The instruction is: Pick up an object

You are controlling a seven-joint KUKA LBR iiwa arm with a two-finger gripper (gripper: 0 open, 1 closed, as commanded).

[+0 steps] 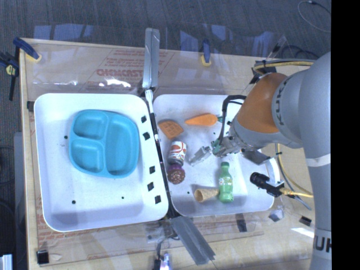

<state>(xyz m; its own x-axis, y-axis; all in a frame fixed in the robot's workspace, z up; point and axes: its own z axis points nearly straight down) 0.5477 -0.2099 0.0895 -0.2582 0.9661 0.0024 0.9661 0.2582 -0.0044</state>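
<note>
The hand (202, 152) is seen low in the right bin (247, 204), between the can (178, 151) and the green bottle (225, 181). Its grip cannot be told.

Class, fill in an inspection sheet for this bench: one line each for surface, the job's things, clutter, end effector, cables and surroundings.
Surface: two shallow white bins side by side, left bin and right bin, on a bench.
Job's things: in the right bin, an orange carrot, a brown toast piece, a can, a dark round item, a cone and a green bottle.
Clutter: a blue divided plate in the left bin.
End effector: low over the right bin, between can and bottle; finger state unclear.
Cables: a black cable loops by the wrist; yellow cable at the right.
Surroundings: dark carpet; clamps at the bench edges.
</note>
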